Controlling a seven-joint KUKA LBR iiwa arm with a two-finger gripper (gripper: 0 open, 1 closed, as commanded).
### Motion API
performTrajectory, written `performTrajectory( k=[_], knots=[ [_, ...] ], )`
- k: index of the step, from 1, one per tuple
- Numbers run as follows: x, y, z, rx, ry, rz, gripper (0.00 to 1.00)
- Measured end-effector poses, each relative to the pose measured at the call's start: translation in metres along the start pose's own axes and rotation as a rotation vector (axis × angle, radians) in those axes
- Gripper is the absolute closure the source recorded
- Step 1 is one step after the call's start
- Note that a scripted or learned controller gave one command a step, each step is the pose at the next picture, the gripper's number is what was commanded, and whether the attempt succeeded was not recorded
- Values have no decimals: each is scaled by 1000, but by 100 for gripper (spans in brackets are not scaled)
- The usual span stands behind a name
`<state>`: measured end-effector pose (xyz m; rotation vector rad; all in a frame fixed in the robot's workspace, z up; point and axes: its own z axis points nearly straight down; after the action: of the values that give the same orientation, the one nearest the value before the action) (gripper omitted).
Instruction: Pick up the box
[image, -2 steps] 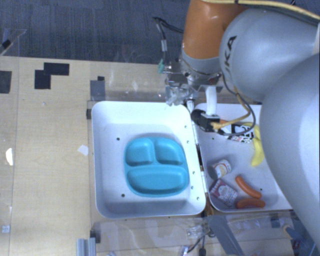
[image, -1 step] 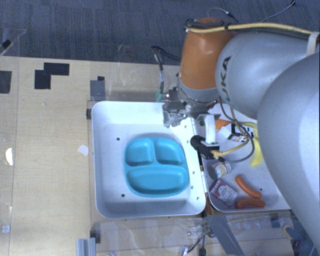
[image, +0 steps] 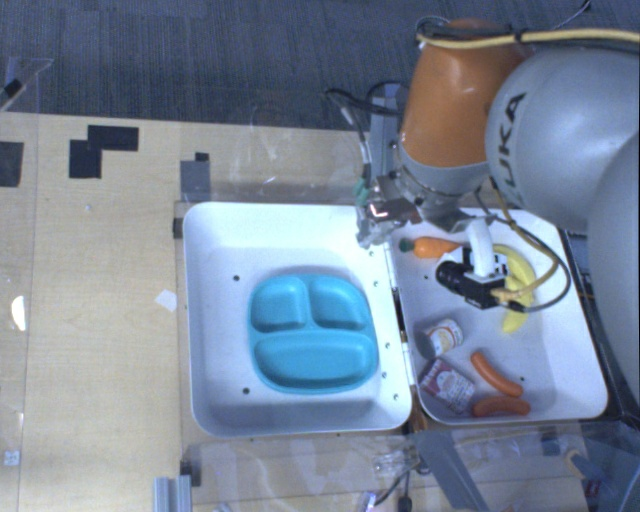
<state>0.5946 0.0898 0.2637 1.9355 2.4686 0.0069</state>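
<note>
A small dark red and white box (image: 447, 385) lies near the front left of the right bin (image: 575, 350), beside the divider. My gripper (image: 373, 222) hangs at the far end of the divider between the two bins, well back from the box and apart from it. Nothing shows in its grasp. The grey arm with its orange band covers the back of the right bin.
In the right bin are an orange carrot (image: 435, 247), a yellow banana (image: 520, 290), a small can (image: 443, 335) and two red sausages (image: 497, 372) close to the box. The left bin (image: 215, 300) holds a blue compartment plate (image: 312, 332).
</note>
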Motion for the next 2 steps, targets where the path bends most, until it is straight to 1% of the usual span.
performTrajectory(
  k=[1, 2],
  knots=[
    [22, -40, 36, 3, 1, -131, 100],
    [57, -72, 9, 2, 2, -69, 100]
  ],
)
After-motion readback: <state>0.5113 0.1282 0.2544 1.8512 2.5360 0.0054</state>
